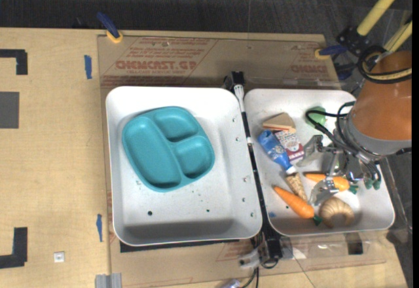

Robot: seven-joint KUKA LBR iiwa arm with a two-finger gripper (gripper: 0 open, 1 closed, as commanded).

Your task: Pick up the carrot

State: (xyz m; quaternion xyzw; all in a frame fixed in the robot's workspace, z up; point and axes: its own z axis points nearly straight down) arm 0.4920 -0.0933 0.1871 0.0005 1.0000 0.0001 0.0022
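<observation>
- The carrot [294,202] lay in the right bin [386,218], long axis slanting, leaf end lower-right.
- The gripper [336,172] hung just upper-right of it; whether its jaws were parted could not be told.

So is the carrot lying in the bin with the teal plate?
No, the carrot lies in the right bin; the teal plate sits in the left bin.

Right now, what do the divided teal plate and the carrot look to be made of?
Divided teal plate: likely moulded plastic, going by its even colour, soft sheen and rounded compartment walls. Carrot: probably a plastic toy, uniformly bright orange and smooth, though a real one can't be ruled out.
</observation>
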